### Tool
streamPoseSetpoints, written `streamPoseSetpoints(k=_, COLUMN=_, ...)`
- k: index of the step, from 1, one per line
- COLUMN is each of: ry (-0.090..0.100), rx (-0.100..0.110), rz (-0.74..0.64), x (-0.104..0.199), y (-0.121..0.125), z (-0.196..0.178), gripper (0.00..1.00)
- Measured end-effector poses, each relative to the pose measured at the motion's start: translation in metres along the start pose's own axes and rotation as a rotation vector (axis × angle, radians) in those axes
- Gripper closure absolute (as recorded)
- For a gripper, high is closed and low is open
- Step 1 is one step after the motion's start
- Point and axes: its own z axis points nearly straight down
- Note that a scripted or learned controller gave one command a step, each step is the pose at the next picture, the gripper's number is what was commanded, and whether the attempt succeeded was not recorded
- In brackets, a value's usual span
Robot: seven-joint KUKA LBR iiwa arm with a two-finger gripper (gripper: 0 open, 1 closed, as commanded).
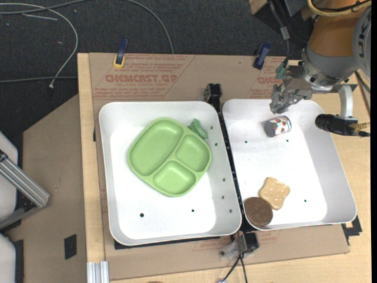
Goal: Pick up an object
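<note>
Jaws I cannot judge open or closed; my gripper hovers above the small grey object, next must descend.

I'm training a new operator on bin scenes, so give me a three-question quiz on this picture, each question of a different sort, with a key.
1. True or false: the green divided plate lies in the left bin.
2. Multiple choice: which thing lies closest below the gripper? A) the brown disc B) the small grey and white object C) the tan toast-shaped piece
3. Fill in: the brown disc rests at the near rim of the ___ bin.

Key
1. True.
2. B; it lies just below the gripper, near the far end of its bin.
3. Right; the tan piece lies against the disc, on its far side.
</note>
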Motion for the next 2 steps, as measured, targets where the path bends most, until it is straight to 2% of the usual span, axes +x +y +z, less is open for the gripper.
streamPoseSetpoints(k=2, ry=-0.001, rx=0.002, rz=0.002, x=0.089, y=0.009, z=0.008, gripper=1.0)
